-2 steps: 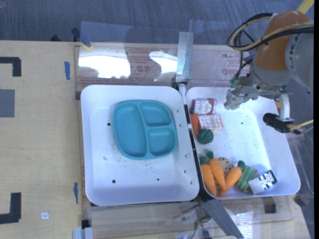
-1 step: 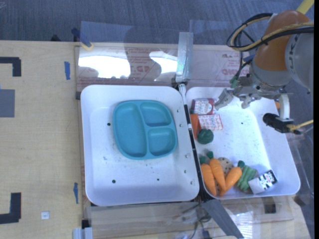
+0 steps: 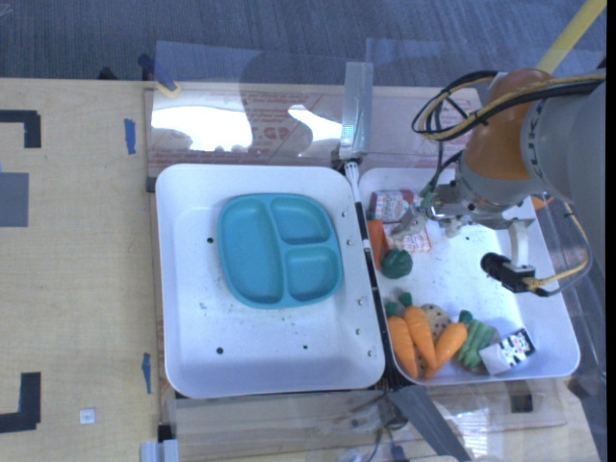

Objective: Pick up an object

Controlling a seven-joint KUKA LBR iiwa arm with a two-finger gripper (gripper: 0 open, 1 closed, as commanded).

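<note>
I read the pick as not yet done: the gripper (image 3: 421,221) hangs at the upper left of the right bin (image 3: 568,354), over a small packet (image 3: 392,205) and just above a green ball (image 3: 397,264), and I see nothing between its jaws. Whether they are apart or together I cannot tell. The carrots (image 3: 416,340) lie untouched at lower centre, orange and tapered; the left bin (image 3: 178,287) holds a blue tray (image 3: 279,248).
</note>
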